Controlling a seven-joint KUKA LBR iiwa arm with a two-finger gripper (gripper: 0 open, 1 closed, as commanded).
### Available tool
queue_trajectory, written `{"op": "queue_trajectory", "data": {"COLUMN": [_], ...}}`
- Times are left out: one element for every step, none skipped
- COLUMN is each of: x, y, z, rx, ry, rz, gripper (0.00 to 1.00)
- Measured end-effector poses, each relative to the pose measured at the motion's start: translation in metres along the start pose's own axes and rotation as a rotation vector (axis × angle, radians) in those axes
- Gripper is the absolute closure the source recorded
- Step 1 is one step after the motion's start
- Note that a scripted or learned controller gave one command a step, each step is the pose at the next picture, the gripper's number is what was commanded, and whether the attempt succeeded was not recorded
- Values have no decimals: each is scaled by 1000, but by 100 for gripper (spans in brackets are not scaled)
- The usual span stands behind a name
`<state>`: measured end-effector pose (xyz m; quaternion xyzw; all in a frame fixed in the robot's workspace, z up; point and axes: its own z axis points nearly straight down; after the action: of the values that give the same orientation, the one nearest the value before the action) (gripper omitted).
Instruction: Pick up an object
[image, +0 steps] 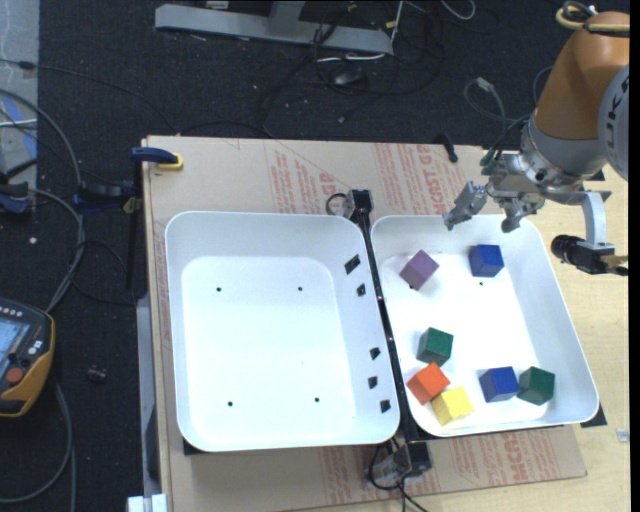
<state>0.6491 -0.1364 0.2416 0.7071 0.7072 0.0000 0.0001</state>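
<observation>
My gripper (488, 212) hangs above the far rim of the right bin (570, 330), its two fingers spread apart and open, with nothing between them. Below it in that bin lie a purple cube (420, 268) and a blue cube (486, 260), both apart from the fingers. Nearer the front sit a green cube (435, 345), an orange cube (429, 381), a yellow cube (452, 404), a second blue cube (498, 383) and a dark green cube (537, 385).
The left bin (190, 330) sits beside the right one, joined by a black divider strip (378, 310). Both rest on a cardboard sheet (260, 165). Cables and a blue clamp (155, 157) lie off the bench's left and far sides.
</observation>
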Motion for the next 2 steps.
{"op": "queue_trajectory", "data": {"x": [8,44], "y": [-11,2], "z": [-35,94], "rx": [-2,10], "ry": [0,2], "rz": [-35,-2], "gripper": [0,0]}}
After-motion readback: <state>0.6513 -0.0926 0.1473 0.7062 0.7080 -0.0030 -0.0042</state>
